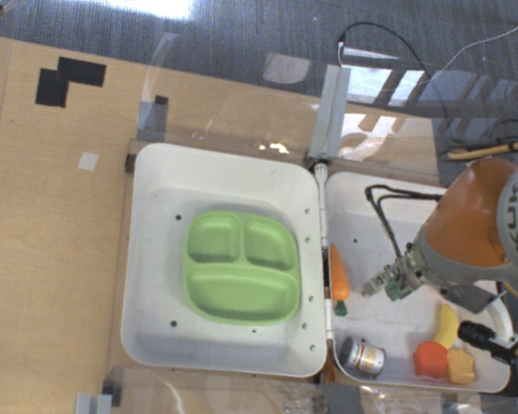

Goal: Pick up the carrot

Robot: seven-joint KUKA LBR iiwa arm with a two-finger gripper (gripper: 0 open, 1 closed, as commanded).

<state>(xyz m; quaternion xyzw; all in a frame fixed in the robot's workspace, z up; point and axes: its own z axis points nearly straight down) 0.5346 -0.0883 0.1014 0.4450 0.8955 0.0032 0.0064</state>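
Item: small orange tapered carrot (338, 274) with a green tip, lying in the right white bin (387, 201) hard against its left wall, long axis running along that wall, green end toward the near edge. The grey two-finger gripper (391, 284) hangs just to the carrot's right, apart from it, with nothing visibly held; how wide it stands cannot be told. Room: open bin floor on the gripper's side; a silver can (364, 356), yellow banana (448, 325) and red block (430, 358) lie nearer the front; a green divided plate (243, 267) sits in the left bin.
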